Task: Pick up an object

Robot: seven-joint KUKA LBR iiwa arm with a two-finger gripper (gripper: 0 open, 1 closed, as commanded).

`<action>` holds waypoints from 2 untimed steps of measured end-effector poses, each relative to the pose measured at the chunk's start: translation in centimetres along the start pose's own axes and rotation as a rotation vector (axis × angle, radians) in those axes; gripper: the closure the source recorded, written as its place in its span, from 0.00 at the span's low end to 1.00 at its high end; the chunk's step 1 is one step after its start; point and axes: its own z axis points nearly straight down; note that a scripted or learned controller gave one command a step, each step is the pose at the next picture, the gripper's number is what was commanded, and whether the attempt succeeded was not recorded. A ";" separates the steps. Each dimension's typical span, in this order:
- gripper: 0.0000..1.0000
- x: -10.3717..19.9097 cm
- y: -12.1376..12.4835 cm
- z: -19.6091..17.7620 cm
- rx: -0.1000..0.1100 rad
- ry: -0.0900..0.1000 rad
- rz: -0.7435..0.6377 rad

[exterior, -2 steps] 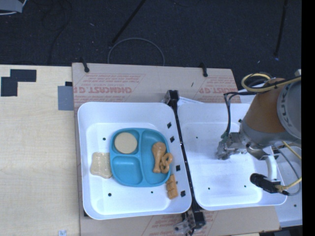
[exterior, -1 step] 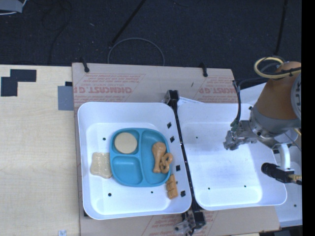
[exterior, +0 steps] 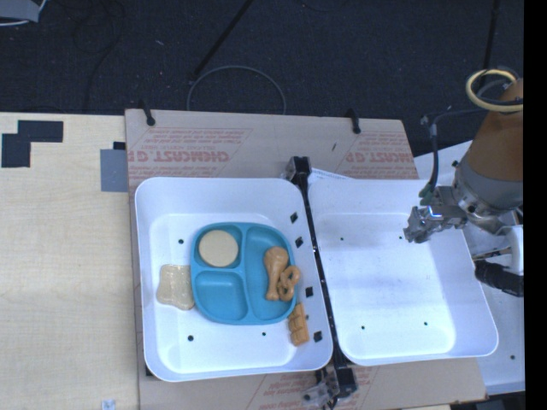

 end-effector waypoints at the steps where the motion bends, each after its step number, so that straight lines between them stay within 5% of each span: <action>1: 1.00 0.5 -0.3 -4.5 0.000 0.001 -0.001; 2: 1.00 5.1 0.1 -4.7 0.005 0.003 -0.004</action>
